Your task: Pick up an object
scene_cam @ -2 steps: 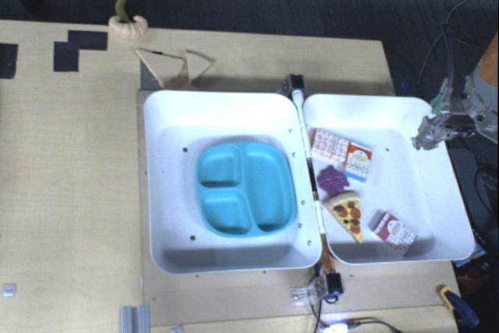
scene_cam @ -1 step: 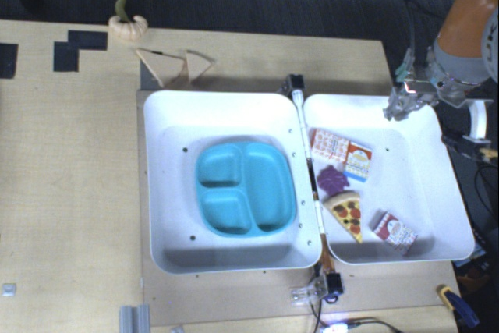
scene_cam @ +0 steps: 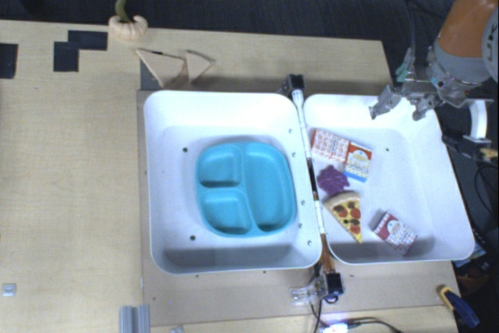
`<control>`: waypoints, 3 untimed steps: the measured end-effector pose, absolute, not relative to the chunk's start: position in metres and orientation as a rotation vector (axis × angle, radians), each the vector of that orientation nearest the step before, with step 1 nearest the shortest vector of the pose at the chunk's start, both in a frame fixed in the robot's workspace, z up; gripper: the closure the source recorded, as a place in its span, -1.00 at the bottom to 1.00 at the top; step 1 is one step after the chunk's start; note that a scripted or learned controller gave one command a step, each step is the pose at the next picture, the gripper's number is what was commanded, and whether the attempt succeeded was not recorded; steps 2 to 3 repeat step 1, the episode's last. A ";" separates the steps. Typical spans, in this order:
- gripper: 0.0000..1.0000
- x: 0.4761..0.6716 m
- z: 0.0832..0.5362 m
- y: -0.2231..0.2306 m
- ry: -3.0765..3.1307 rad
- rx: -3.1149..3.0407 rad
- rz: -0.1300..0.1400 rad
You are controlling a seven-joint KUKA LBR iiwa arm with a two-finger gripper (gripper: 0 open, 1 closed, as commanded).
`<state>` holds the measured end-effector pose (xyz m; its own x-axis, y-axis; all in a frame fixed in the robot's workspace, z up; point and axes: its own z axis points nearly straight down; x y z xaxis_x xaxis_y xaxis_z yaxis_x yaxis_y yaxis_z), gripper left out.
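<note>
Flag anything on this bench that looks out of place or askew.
A small pumpkin-like gourd sits on the bench beyond the left bin, away from the other items. In the right bin, the pizza slice and small red box lie askew.

The arm [scene_cam: 473, 27] shows as a rounded orange band [scene_cam: 468, 15] sitting on a pale grey wrist housing [scene_cam: 465, 66] with smooth, curved surfaces. Below that housing comes a darker metal block from which the gripper [scene_cam: 400, 104] extends, its two thin grey fingers [scene_cam: 384, 105] ending in small angled tips, with a short teal-tinted fitting just behind them. A white cylindrical part [scene_cam: 477, 121] with a dark ring sits on the near side of the wrist, and thin black cables [scene_cam: 468, 143] trail from it toward the right edge.
</note>
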<state>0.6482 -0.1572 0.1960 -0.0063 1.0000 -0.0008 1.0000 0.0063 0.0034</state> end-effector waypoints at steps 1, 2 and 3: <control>-1.00 0.606 0.097 -0.133 2.220 2.212 0.006; -1.00 0.606 0.097 -0.133 2.220 2.212 0.006; -1.00 0.606 0.097 -0.133 2.220 2.212 0.006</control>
